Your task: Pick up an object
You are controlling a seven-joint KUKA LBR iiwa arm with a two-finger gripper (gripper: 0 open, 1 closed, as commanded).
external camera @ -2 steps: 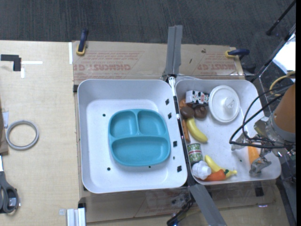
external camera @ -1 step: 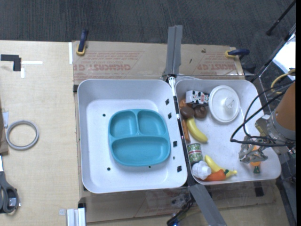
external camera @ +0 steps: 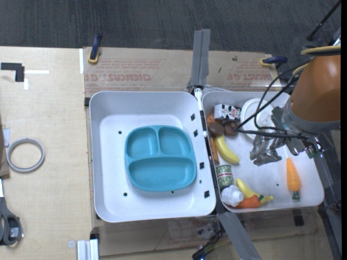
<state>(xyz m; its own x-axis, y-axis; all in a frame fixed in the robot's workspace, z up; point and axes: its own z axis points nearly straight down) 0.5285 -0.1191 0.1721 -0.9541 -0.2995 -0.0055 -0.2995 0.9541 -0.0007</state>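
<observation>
- Seen from above at a slant: two white bins side by side, left bin and right bin, on a light wooden bench with brown cardboard under the bins' far edge.
- In the left bin: one teal divided plate, three compartments, lying flat near the middle.
- In the right bin, counted: two bananas, a larger banana beside the wall shared with the left bin and a small banana nearer the front; two carrots, an upright carrot toward the far side from that wall and a lying carrot at the front; one green can just in front of the larger banana; one white round item touching the lying carrot; one brown lump and one small printed box behind the larger banana.
- Gripper low over the right bin's floor, between the larger banana and the upright carrot, apart from both; fingers slightly apart, nothing between them.
- Left of the left bin, on the bench: one grey tape ring.
- Beyond the bench: dark carpet.
</observation>
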